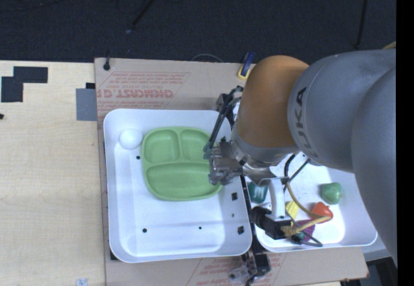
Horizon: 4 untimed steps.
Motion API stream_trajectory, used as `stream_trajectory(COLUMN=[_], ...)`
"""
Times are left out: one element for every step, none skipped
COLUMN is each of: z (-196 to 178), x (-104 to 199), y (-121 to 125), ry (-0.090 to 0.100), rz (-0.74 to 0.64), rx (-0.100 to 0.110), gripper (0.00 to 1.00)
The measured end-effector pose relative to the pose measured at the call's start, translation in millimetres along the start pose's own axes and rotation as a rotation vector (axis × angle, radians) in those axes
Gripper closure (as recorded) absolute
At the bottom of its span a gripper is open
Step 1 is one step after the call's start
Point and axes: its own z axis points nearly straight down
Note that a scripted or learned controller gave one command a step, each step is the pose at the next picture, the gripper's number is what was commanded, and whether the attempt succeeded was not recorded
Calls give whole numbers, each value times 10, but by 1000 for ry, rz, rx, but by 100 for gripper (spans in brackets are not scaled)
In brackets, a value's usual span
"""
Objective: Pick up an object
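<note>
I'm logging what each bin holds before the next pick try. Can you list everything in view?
Divided plate: 1, green, left bin, right of centre.
Ball: 1, white, left bin's far-left corner.
Round object: 1, green, right bin.
Small cluttered items: several, red, yellow, orange, purple, right bin's near part; shapes unclear.
Bins: 2, white, side by side on the bench.
Arm: 1, grey with an orange band, over the bins' divide.
Gripper: 1, dark, at the plate's right edge.
</note>
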Motion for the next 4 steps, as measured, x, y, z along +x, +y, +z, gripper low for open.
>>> stream_trajectory(z=[-142, -29, -209, 2], x=[193, 222, 168, 176], y=[-1, -115, -71, -125], ry=[0, -2, -2, -2], rz=[2, 5, 4, 4], rx=[-2, 1, -1, 1], gripper=[100, 100, 100, 100])
